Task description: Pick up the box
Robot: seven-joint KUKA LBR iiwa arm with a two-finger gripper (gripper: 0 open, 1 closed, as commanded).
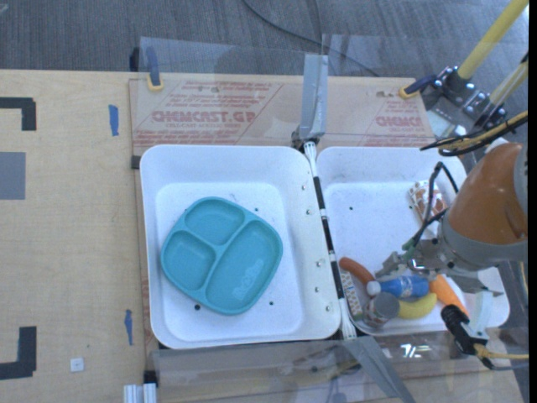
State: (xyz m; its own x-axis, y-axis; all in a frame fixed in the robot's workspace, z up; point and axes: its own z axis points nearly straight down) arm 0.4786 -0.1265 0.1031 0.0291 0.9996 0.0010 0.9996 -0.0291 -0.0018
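Gripper [413, 263] hangs low over the right bin [369, 170] (arm [491, 200] covering much of it); I cannot tell how it is set or whether it holds anything. Against that bin's far right wall, beyond the gripper, lies the box [419, 197], partly hidden. Nearer sit a blue bottle [404, 287] and banana [417, 307].

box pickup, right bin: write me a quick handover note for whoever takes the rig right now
Gripper: low in the right white bin, over the pile; finger state can't be judged, nothing seen held.
Box: not clearly identifiable. A small patterned packet by the arm may be it.
Pile: blue bottle, yellow banana-shaped toy, orange carrot-shaped toy, grey round can, red-orange stick.
Left white bin: teal divided plate.
Done: no pick seen. Left: the whole pick.
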